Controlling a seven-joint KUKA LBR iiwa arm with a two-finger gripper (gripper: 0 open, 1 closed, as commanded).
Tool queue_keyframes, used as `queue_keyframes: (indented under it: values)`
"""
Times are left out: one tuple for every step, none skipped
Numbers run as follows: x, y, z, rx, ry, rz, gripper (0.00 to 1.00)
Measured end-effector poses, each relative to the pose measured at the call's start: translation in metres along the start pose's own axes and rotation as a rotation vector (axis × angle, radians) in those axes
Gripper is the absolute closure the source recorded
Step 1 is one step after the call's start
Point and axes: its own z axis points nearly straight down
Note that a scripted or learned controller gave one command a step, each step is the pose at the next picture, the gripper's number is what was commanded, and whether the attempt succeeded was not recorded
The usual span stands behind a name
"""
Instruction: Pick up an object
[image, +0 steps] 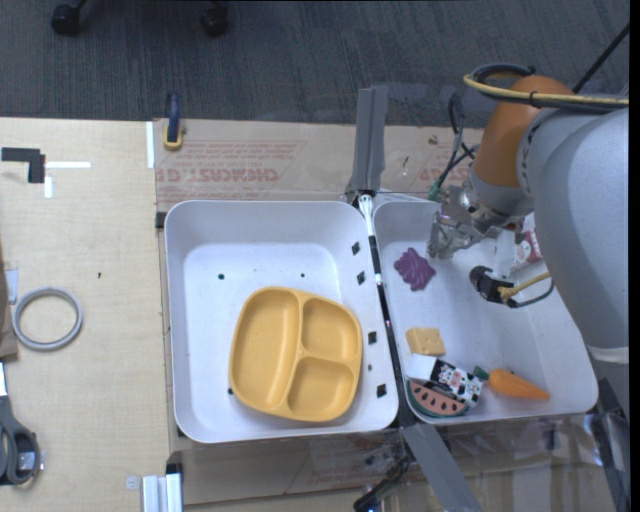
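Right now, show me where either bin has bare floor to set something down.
Left bin: bare floor behind the yellow divided plate, along the far wall. Right bin: a bare middle patch between the purple piece, cracker and carrot. Crowded: its near edge, around the watermelon slice, and by the gripper.

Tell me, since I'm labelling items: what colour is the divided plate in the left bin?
Yellow-orange, plain, seen in the camera view: the divided plate.

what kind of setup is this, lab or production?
Likely a robotics lab grasping bench: two white bins on a plywood top, toy food such as a carrot and a yellow divided plate, and carpet behind.
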Motion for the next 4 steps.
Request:
queue_keyframes:
  values:
    - [0.038, -0.011, -0.100, 0.001, 0.000, 0.554, 0.00]
    - [-0.004, -0.015, -0.001, 0.003, -0.001, 0.962, 0.00]
    - [-0.034, -0.119, 0.002, 0.006, -0.001, 1.108, 0.00]
    - [-0.026, -0.037, 0.001, 0.004, -0.001, 1.101, 0.00]
